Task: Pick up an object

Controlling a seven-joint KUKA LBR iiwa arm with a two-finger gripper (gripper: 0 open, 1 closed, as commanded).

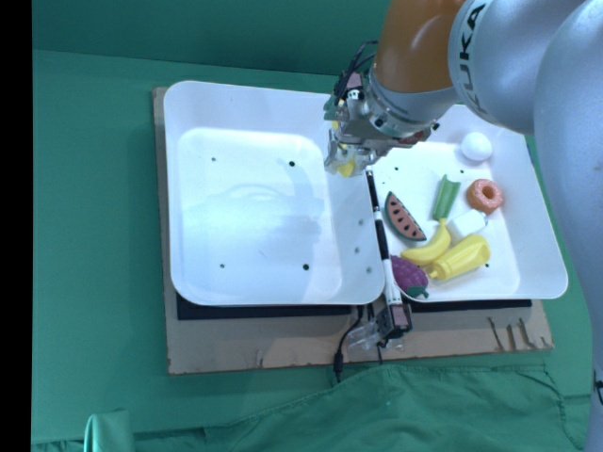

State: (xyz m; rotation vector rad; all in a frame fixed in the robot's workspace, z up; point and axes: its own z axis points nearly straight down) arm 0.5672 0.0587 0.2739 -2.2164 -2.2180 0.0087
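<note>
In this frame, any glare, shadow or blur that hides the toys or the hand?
Camera view: glare sheens the left bin floor; the arm's shadow falls near the divider; the hand is dim and soft, something yellow at it; the right bin toys read sharp, like the watermelon slice.

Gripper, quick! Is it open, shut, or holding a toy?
Gripper: low over the bins' shared edge, a bit of yellow showing at its tip; open, shut or holding cannot be told.

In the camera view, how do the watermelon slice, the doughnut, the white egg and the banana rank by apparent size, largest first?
1. banana
2. watermelon slice
3. doughnut and white egg: they look about alike, so I leave them unranked.

All lie in the right bin.
</note>
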